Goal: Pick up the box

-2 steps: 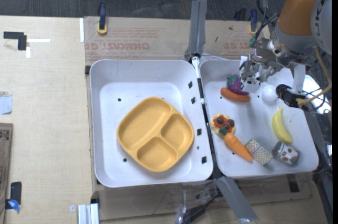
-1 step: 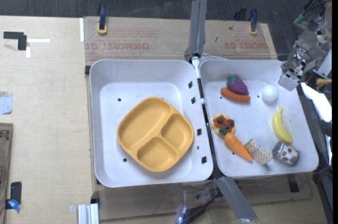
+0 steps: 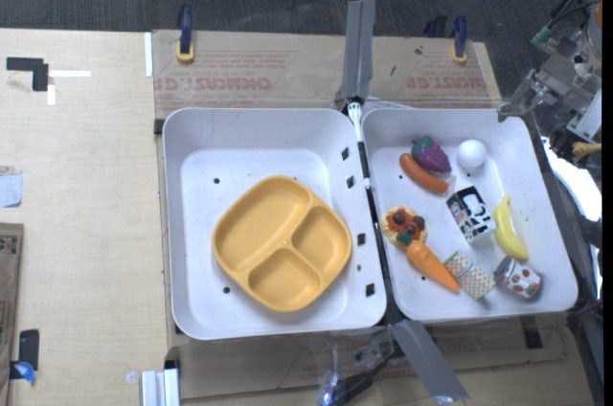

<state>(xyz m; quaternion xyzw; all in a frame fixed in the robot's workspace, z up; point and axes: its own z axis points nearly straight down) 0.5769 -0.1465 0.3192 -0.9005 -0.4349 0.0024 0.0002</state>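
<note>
The box (image 3: 469, 213) is a small black-and-white carton lying in the middle of the right bin (image 3: 551, 203). A banana (image 3: 509, 230) lies just to its right, and a second, smaller patterned box (image 3: 471, 277) rests near the bin's front edge. My gripper (image 3: 560, 86) is at the far right of the view, above and outside the bin's back right corner. It is well away from the box and partly cut off by the frame edge. Nothing is visibly held in it.
The right bin also holds purple grapes (image 3: 432, 155), a hot dog (image 3: 422, 172), a white ball (image 3: 470, 153), a pizza slice (image 3: 404, 224), a carrot (image 3: 433, 267) and a small can (image 3: 518, 280). In the left bin (image 3: 182, 203) lies a yellow divided plate (image 3: 281, 243).
</note>
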